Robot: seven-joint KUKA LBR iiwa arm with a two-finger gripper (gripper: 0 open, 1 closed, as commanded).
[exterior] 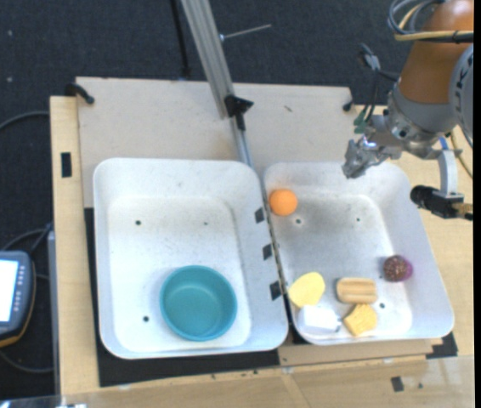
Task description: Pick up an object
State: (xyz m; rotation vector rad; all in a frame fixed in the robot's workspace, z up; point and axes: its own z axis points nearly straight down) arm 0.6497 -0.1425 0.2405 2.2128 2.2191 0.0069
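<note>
Teal bowl (198, 303), orange ball (283, 202), yellow piece (307, 289), tan block (356, 291), maroon ball (397, 268), white speckled bins (121, 185) being recorded.

- Light is even and fairly bright, falling from above; the two white bins (181, 172) read almost washed out.
- Shadows are soft: a grey smudge in the right bin's centre, a faint rim shadow beside the teal bowl (198, 303).
- The dark floor in the upper left loses detail.
- Focus is slightly soft overall, with coarse resolution.
</note>
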